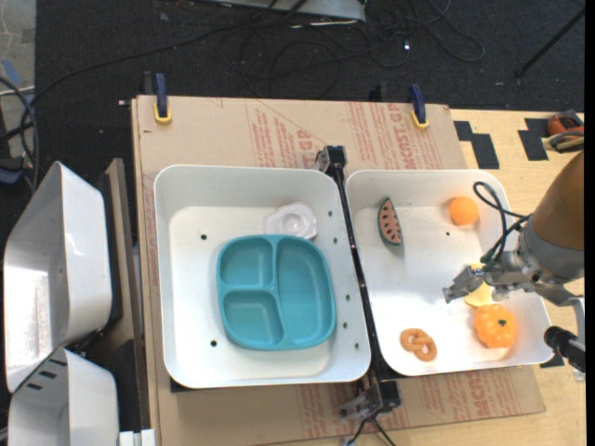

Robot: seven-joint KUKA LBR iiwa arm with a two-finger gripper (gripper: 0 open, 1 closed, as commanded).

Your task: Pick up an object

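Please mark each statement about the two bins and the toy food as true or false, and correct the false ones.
1. The teal divided plate lies in the left bin. True.
2. The watermelon slice lies on the plate. False: it lies in the right bin, near the divider.
3. The pretzel is near the right bin's front edge. True.
4. The orange ball is in the left bin. False: it is in the right bin.
5. The end effector is over the left bin. False: it is over the right bin, beside the pumpkin-like toy.

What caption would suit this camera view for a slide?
Gripper low in the right bin among a toy pumpkin, orange, pretzel and watermelon slice.
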